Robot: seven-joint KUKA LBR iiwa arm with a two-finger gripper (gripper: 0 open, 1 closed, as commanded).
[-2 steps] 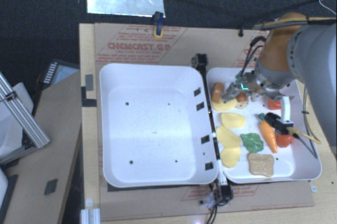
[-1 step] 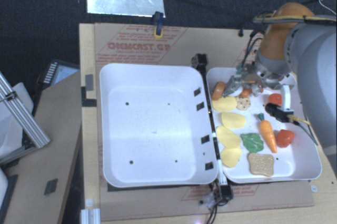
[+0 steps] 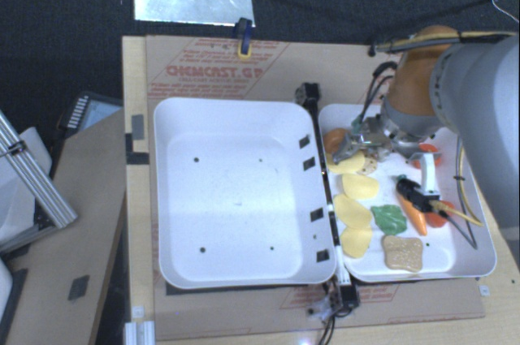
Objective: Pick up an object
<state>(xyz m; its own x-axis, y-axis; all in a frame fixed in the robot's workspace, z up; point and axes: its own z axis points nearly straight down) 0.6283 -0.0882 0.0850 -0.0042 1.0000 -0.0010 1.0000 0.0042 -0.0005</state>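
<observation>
Near the front of the right bin [image 3: 479,258]: a tan bread piece [image 3: 403,252], then a green leaf [image 3: 389,217] and yellow slices [image 3: 355,209]. Farther back, low over the top yellow slice [image 3: 351,164]: the gripper [image 3: 363,142], open or closed impossible to tell. Best to drop straight down, squeeze gently, lift slowly.

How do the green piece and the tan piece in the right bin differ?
Colour: the green piece is bright green, the tan piece is speckled beige. Shape: the green piece is rounded and irregular, the tan piece squarish, like toast. Place: the tan piece lies nearer the bin's front edge. Both lie flat, clear of the gripper.
</observation>
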